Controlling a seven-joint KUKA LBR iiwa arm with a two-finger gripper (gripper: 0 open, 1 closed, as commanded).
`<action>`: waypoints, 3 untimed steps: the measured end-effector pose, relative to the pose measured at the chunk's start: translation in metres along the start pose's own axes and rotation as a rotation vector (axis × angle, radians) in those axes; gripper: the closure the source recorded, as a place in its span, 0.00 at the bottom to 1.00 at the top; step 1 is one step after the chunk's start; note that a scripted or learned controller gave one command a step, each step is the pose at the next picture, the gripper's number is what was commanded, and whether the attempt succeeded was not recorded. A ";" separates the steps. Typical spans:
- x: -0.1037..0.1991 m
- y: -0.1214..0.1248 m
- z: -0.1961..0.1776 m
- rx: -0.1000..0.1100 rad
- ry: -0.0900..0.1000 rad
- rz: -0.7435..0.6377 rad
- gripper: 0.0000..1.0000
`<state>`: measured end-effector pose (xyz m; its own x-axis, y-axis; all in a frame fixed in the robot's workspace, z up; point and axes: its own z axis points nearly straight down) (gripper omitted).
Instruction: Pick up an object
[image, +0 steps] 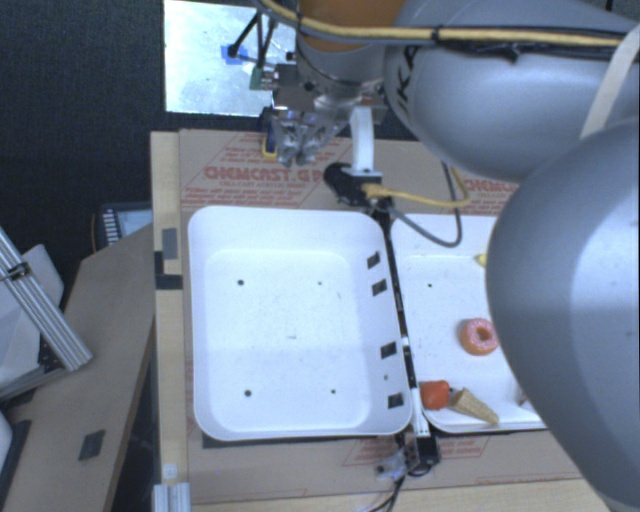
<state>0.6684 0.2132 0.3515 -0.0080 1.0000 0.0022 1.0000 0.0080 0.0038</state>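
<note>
We cannot tell our metal two-finger gripper (297, 135)'s state as it hangs beyond the left white bin (205, 330); the round pink-orange doughnut toy (479, 336) lies well apart, in the right white bin (440, 290).

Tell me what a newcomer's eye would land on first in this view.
The huge grey arm fills the upper right, hiding part of the right bin. Its gripper hangs above the cardboard beyond the left bin. In the right bin lie a pink doughnut and, near the front edge, an ice cream cone beside an orange piece.
</note>
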 end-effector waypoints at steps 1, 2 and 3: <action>0.002 0.001 -0.076 -0.006 0.001 0.001 1.00; -0.009 0.000 -0.032 0.005 -0.003 0.008 1.00; -0.012 0.000 -0.039 0.001 -0.002 0.008 1.00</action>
<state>0.6686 0.2009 0.3909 -0.0002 1.0000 0.0003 1.0000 0.0002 0.0025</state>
